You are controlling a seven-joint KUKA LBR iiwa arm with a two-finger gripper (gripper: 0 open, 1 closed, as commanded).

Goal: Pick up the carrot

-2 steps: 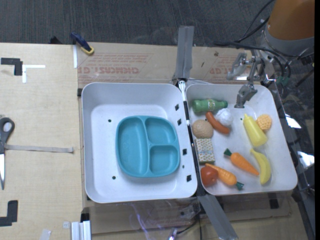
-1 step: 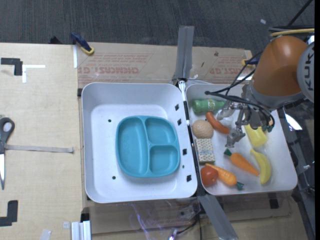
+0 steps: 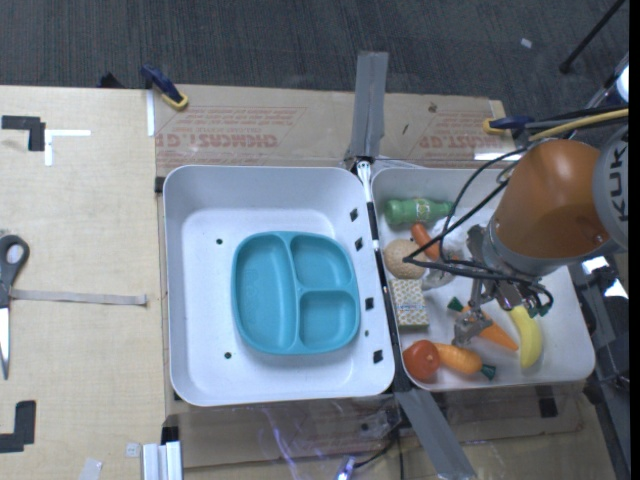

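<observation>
- Orange was the colour we looked for first: the carrot (image 3: 462, 359) lay near the front edge of the right bin (image 3: 566, 366), its thick end touching a red tomato (image 3: 421, 360) on its left and its dark green stub pointing right.
- We saw a second orange piece (image 3: 497, 337) just above and to the right of it, beside a yellow banana (image 3: 527, 336) that stood almost upright in the picture.
- We found the gripper (image 3: 470, 320) low over the middle of that bin, above the carrot and apart from it, with nothing visibly between its fingers.
- We could not tell how wide the claw stood, because wires and the wrist blurred its tips.
- We noted the arm (image 3: 545, 203) coming in from the right, its orange band covering much of the bin's far right part.
- We counted other things in the right bin: a green bottle (image 3: 418, 209) at the back, a beige round item (image 3: 402, 258) under it with another small orange piece (image 3: 424, 240) beside it, and a speckled sponge-like block (image 3: 410, 303) along the left wall.
- We saw the left bin (image 3: 185, 268) holding a teal divided tray (image 3: 296, 292) with three compartments.
- We also noticed scissors (image 3: 8, 298) lying on the bench at the far left.
</observation>
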